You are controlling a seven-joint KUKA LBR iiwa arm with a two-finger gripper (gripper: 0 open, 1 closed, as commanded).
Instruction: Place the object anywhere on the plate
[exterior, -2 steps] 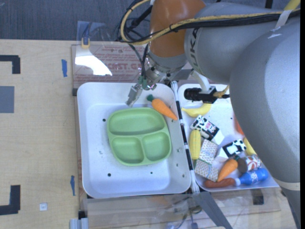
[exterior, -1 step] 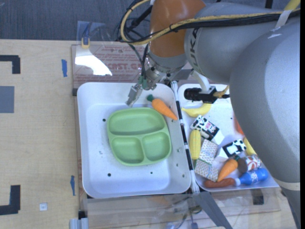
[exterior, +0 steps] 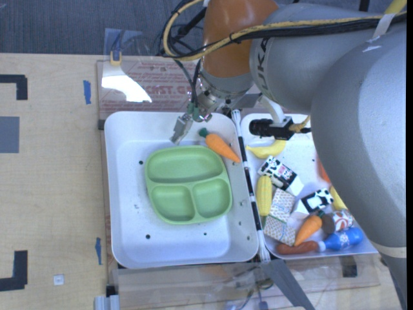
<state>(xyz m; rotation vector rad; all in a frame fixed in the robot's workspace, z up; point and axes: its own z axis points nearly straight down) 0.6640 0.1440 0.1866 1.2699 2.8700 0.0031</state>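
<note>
Bright, even overhead light w/ glare on clear sheet (exterior: pixel 139 86); near arm (exterior: pixel 348 108) blurred, shadows soft.

right bin (exterior: pixel 293 148) crowded with toys, corn cob (exterior: pixel 264 196), banana (exterior: pixel 266 150), small carrot (exterior: pixel 308 227), cow-patterned blocks (exterior: pixel 279 171)

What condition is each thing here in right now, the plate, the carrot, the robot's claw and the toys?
Green plate: lying flat in the left bin, its three compartments bare.
Carrot: lying on the left bin's floor beside the plate's upper right corner, not on the plate.
Gripper: hanging over the left bin just above the plate's top edge, nothing seen between its fingers.
Toys: piled loosely in the right bin.
</note>
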